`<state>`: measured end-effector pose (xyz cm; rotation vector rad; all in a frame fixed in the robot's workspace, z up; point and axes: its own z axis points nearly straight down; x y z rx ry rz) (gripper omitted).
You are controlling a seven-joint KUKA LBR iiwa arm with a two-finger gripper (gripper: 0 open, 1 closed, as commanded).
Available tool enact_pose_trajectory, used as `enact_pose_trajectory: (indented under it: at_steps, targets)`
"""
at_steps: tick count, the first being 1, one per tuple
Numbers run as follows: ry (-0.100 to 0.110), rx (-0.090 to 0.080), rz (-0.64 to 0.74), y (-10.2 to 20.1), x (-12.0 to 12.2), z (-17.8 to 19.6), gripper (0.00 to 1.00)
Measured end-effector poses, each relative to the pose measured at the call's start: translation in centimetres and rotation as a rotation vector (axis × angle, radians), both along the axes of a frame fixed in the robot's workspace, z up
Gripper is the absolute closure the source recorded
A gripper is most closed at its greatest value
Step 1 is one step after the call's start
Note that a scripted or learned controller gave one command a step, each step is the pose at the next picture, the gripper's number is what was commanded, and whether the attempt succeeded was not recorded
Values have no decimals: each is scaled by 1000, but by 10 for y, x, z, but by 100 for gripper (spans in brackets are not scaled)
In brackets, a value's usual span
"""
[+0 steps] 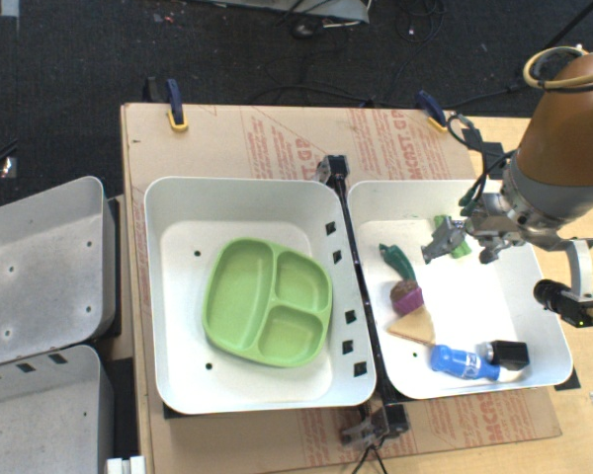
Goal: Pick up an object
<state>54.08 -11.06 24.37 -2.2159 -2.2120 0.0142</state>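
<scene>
the pincer [457,241] is hovering low over the right bin [549,368], fingers apart around a small green piece [459,247] near the bin's back. a dark green tool [396,261], purple lump [407,295], tan wedge [413,328] and blue bottle [465,362] are lying nearby. a green divided plate [268,302] is sitting in the left bin [168,294].

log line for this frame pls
arm over right bin | gripper above green object | green plate in left bin
</scene>
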Motion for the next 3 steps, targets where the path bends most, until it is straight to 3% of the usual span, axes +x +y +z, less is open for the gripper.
enact_pose_trajectory:
  at_steps: [1,3]
  targets:
    - [-13,-2,2,0,2,7,0]
    - [-11,-1,0,-8,-1,-96,0]
